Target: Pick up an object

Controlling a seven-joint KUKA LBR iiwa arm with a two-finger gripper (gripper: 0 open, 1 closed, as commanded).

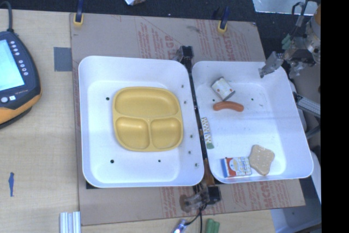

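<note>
Pale wooden worktop (pixel 38 172), carrying a brown cardboard sheet (pixel 158 35) clamped at its far edge; on the sheet, two shallow white bins side by side.

Left white plastic bin (pixel 92 166): holds one yellow three-compartment plastic tray (pixel 147 117), lying flat near the middle.

Right white plastic bin (pixel 283 128): holds the candidate objects for the pick; a red-brown sausage-shaped toy (pixel 228 107) in the far half, lying crosswise; just beyond it and apart from it, a small white and grey box (pixel 222 87), tilted; in the near corner, a tan toast-shaped piece (pixel 262 159), touching or just beside a small flat white carton with red and blue print (pixel 235 167).

Black and orange handheld control pendant (pixel 13 79) at the worktop's left edge, well apart from the bins.

End effector (pixel 271 67): metal, at the far right corner of the right bin, over or just outside its rim; how far it is open cannot be told at this size; nothing is seen between its fingers.

Step in hand, as judged: the approach, no object yet taken; all four objects lie in the bin.

Next move, as judged: travel inward over the bin and descend upon one object; the box and the sausage are nearest; the toast piece and carton lie close together, so a grasp there risks catching both.
</note>
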